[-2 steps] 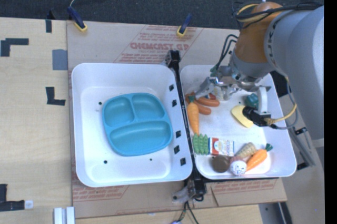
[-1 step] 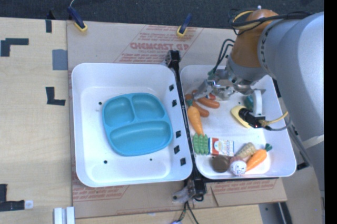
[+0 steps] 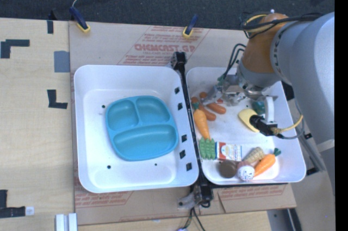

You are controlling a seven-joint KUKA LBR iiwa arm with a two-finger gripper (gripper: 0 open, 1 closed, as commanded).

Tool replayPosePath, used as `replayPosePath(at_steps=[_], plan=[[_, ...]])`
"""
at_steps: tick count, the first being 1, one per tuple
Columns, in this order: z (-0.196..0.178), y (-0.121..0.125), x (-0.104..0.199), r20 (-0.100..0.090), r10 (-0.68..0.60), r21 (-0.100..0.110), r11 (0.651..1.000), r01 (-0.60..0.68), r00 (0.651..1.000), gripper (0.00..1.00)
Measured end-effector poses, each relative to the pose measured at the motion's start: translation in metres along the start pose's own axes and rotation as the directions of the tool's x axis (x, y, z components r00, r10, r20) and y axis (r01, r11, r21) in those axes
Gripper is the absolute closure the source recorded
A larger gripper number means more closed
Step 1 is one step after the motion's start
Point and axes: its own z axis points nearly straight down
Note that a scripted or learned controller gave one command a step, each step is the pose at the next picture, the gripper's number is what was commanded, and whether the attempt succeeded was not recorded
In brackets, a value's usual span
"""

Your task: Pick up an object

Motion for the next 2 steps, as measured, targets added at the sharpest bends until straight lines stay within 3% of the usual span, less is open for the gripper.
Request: replayPosePath(at_steps=[1, 2], plan=[[0.004, -0.007, 0.015, 0.007, 0.006, 0.006, 1.0, -0.006, 1.0, 0.0], [0.005, 0.028, 0.007, 0.0, 0.002, 0.008, 1.0, -0.002, 1.0, 0.0]])
